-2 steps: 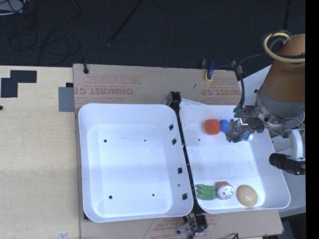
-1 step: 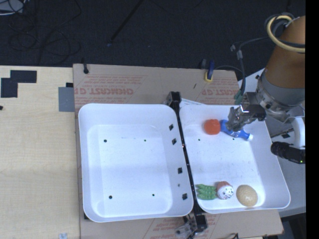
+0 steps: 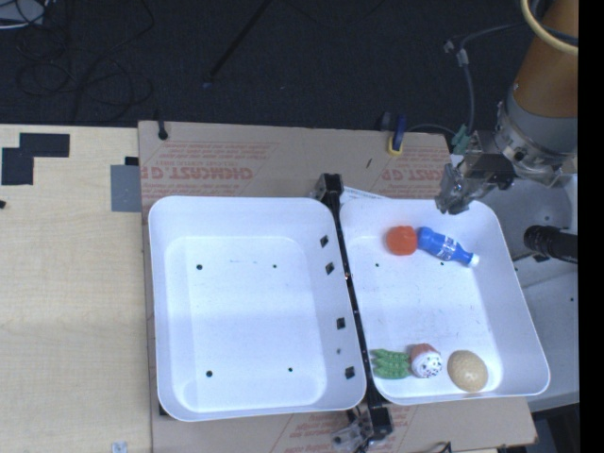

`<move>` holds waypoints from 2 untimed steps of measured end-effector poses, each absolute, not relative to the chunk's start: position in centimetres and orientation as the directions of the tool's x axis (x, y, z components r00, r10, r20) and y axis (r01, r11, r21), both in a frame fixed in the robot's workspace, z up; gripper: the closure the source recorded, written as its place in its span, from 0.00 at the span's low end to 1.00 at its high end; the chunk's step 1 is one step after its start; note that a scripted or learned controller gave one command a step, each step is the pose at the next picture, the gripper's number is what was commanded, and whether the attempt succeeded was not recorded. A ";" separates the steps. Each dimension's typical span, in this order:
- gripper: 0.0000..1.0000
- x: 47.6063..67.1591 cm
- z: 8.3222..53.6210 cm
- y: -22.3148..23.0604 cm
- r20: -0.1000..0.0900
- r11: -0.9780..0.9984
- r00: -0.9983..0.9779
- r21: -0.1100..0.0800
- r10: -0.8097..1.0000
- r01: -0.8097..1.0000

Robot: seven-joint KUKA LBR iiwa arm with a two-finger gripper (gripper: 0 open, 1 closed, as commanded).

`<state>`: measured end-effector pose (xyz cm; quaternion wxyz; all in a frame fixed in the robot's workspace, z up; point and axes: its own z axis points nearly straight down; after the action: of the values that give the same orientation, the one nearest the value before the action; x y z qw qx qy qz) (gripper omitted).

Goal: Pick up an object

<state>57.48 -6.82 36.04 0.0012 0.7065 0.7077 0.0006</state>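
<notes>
White plastic bins sit side by side on a cardboard sheet (image 3: 283, 159) that covers the counter (image 3: 66, 272). Nearest the camera, along the lower edge of the right bin (image 3: 510, 291), three things lie in a row: a green toy (image 3: 389, 362) on the left, a small white ball (image 3: 426, 361) with red and dark marks touching it, and a tan egg (image 3: 467, 370) just beside the ball toward the lower right corner. Farther up the same bin, near its upper edge, an orange ball (image 3: 401, 240) rests against a blue bottle (image 3: 444, 246), which lies on its side with its white cap pointing right. The left bin (image 3: 170, 310) fills the middle of the frame. At the upper right, the gripper (image 3: 454, 196) hangs over the right bin's far rim, above and just right of the bottle, touching neither thing; nothing sits between its tips, and I cannot tell whether they are apart or together.
</notes>
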 end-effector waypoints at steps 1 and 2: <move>1.00 56.2 39.3 -4.0 0.000 0.003 -0.003 0.000 1.000 1.000; 1.00 55.0 44.2 -1.3 0.000 0.004 -0.004 0.001 1.000 1.000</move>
<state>55.05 -1.29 44.21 0.0004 0.7057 0.7085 0.0007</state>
